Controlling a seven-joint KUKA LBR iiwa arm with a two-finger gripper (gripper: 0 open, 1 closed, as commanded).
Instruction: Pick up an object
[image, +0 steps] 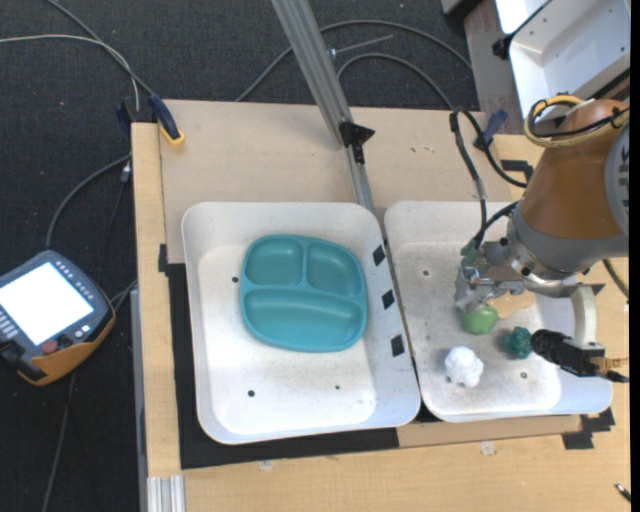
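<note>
In the right bin (432, 250) lie three small objects: a light green rounded one (481, 319), a dark teal one (517, 343) to its right, and a white crumpled one (463, 366) nearer the front edge. My gripper (479, 292) hangs low over the middle of this bin, its tip right at the top of the light green object and seemingly touching it. The arm's grey wrist and orange band (570, 190) hide the bin's right part.
The left bin (215, 300) holds a teal divided plate (303, 292). A slanted metal pole (325, 80) runs down to the gap between the bins. A black cable part (565, 352) sticks out beside the dark teal object.
</note>
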